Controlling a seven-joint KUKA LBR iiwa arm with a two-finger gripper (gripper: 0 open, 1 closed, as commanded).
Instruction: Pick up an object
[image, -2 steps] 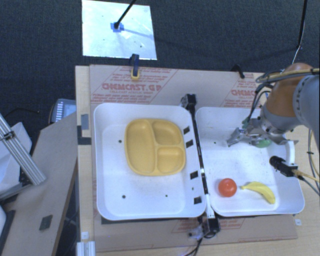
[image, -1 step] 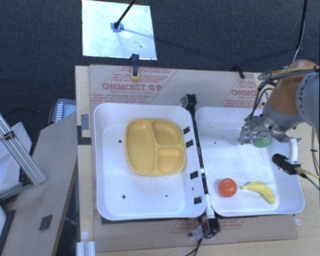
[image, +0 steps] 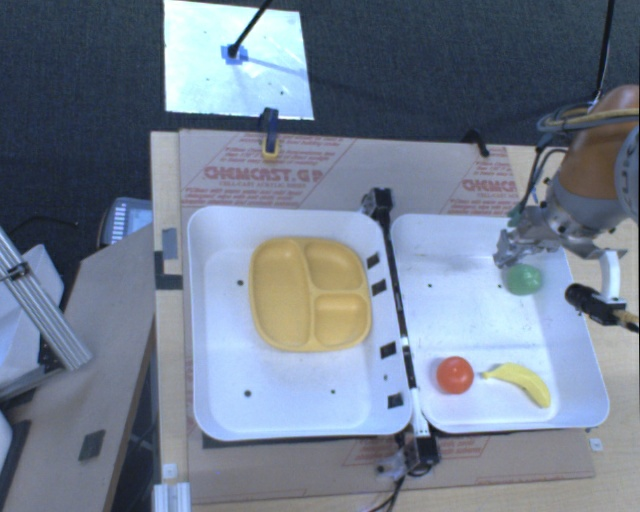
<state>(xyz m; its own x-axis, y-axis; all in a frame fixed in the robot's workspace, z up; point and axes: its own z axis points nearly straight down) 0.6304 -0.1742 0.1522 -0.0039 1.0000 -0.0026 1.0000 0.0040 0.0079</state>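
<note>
In the right bin (image: 470, 300) a green round object (image: 524, 280) lies near the far right side. My gripper (image: 512, 252) hangs right over its upper left edge and hides part of it; I cannot tell whether they touch. Toward the bin's front, a red-orange ball-shaped fruit (image: 455, 375) sits beside a yellow banana (image: 524, 384), both well away from the gripper.
The left bin (image: 215, 380) holds a yellow divided plate (image: 308, 293) at its middle. A black divider (image: 393, 310) with clips runs between the bins. The arm's orange band and grey wrist (image: 598, 170) stand over the right bin's far right corner.
</note>
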